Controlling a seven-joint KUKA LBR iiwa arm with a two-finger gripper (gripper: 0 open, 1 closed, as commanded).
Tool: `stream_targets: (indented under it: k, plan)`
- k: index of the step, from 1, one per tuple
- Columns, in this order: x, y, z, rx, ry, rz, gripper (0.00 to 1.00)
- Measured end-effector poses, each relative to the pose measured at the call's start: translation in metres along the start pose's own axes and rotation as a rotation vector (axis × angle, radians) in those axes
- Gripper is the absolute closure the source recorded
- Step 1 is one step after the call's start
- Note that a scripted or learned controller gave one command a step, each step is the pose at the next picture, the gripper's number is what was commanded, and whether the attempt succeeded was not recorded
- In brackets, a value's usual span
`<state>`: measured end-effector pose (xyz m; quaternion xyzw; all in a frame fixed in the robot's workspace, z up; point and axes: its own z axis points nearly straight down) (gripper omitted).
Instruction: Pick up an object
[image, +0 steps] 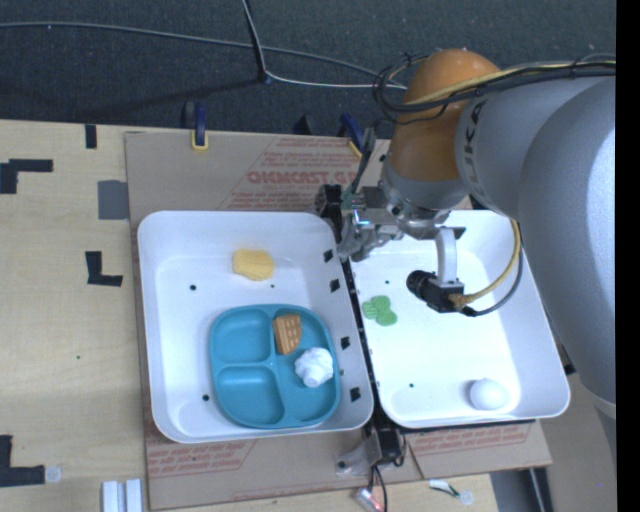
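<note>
Bench bore two white bins. Near: white ball in right bin; blue tray (waffle piece, white lump) in left bin. Farther: green piece, yellow lump. Gripper hung over divider; finger state unreadable.

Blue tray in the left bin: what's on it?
The blue tray holds a tan waffle-like piece in its upper right compartment and a white crumpled lump at the right edge. The tray surface beneath them is covered.
</note>
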<state>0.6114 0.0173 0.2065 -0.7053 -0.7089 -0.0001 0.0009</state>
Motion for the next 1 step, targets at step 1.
stream_targets:
  k: [1]
  plan:
    - [0.0612,-0.0146,-0.0011,0.000,0.000,0.000,1.00]
